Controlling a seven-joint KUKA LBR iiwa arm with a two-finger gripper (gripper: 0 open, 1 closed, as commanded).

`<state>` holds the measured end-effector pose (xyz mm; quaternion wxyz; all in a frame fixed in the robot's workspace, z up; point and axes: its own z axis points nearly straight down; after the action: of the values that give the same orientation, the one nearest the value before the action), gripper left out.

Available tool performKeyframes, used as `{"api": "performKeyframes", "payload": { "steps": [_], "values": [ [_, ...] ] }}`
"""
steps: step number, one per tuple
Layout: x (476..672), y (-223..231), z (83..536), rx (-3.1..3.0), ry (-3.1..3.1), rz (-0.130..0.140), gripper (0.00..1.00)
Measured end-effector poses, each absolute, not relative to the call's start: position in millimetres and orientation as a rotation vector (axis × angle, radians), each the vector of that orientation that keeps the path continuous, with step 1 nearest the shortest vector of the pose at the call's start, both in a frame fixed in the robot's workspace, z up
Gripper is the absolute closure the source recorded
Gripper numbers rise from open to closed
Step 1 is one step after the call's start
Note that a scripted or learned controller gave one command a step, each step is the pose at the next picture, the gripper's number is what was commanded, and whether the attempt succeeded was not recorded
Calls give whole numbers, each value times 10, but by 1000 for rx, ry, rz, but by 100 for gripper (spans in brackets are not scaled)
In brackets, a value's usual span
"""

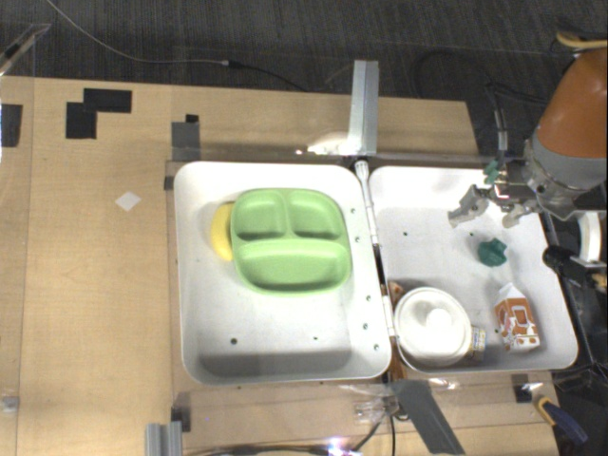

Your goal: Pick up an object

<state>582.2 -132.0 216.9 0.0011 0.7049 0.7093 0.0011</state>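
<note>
Gripper [490,202] hangs with fingers spread and holding nothing above the right bin [418,198], a small teal, seemingly soft object [492,252] just at six o'clock.

Position: one fixed camera, up above the pale wooden desk [85,283].
Facing: looking down at a slant, dark carpet along the top.
Range: mid-distance, taking in both shallow white plastic bins [190,283] side by side.
Arm entry: from the right.
</note>
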Motion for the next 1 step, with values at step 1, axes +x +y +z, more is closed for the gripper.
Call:
{"api": "performKeyframes", "payload": {
  "steps": [1],
  "values": [
    [5817,-1830,1517,2355,2075,3,0]
  ]
}}
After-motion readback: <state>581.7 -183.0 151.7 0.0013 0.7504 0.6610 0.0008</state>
